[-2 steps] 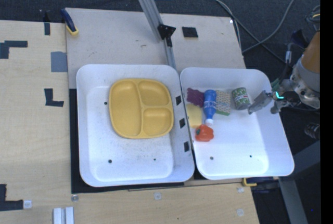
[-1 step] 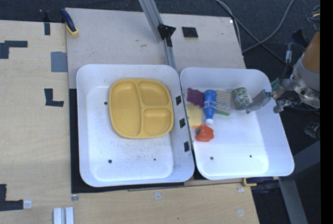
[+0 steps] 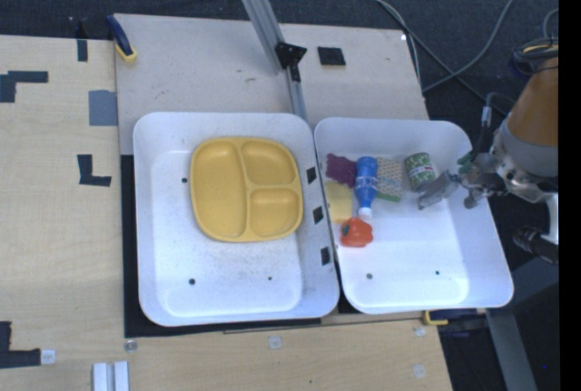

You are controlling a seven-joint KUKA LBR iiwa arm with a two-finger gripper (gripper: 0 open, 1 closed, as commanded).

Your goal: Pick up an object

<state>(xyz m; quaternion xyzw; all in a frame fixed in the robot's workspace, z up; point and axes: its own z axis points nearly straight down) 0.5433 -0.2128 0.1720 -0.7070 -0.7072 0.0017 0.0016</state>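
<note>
Camera view: green can (image 3: 419, 170) label unreadable; gripper (image 3: 436, 195) beside it.

You will find no readable text here: the label on the green can (image 3: 419, 170) is too blurred to read.

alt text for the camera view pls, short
A grey robot arm's hand hovers at the right bin's right edge, beside a green can, blue bottle and orange item. The left bin holds a yellow divided tray.
</note>
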